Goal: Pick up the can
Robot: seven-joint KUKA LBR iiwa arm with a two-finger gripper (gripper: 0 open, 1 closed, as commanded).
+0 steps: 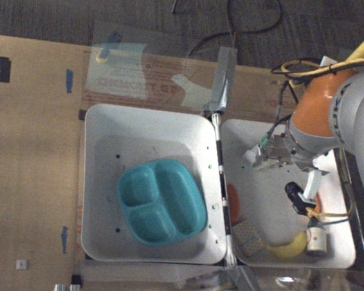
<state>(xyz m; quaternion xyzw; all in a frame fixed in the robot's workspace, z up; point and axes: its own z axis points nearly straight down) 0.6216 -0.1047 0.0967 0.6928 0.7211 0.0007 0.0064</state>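
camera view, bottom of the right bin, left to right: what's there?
Red thing by the divider → mesh sponge → banana → can, at the right wall.

A brown bench (30,177) carries two shallow white bins side by side: the left bin (99,133) toward nine o'clock, the right bin (248,132) toward three. Blue tape strips (68,80) and black corner marks (1,68) lie at its nine o'clock side.

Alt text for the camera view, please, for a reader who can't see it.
A grey arm with an orange band reaches from the right over the right bin, which holds a banana and a small can. The left bin holds a teal divided plate.
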